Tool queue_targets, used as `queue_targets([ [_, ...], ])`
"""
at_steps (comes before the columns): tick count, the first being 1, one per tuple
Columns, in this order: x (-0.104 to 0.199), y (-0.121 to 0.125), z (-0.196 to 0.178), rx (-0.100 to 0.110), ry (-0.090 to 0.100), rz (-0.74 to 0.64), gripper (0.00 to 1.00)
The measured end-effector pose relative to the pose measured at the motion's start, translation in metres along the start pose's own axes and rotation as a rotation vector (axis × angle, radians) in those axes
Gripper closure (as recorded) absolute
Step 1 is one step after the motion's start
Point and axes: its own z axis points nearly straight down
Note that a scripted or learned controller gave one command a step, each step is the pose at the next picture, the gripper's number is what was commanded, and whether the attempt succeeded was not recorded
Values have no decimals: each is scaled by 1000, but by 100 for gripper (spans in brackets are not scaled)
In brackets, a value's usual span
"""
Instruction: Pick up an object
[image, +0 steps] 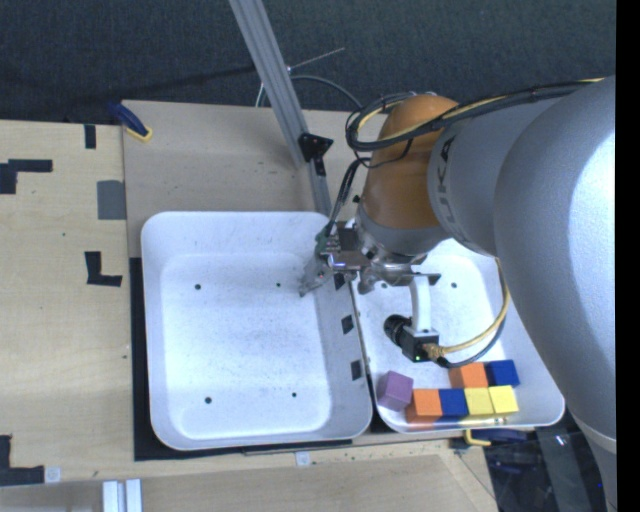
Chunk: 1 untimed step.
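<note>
Arm (520, 190) reaching in — end effector (335, 268) low.

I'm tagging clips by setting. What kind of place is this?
Probably a robotics lab bench set up for pick tests: a grey arm reaches over two white bins, coloured blocks lie in the right bin, and tape marks dot the bench.

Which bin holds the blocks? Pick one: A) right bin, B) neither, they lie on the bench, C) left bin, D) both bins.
A: the coloured blocks lie clustered at the near end of the right bin, by the purple block.
</note>
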Motion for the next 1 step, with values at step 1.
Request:
queue_targets([
  [1,21,-49,0,4,1,-2,0],
])
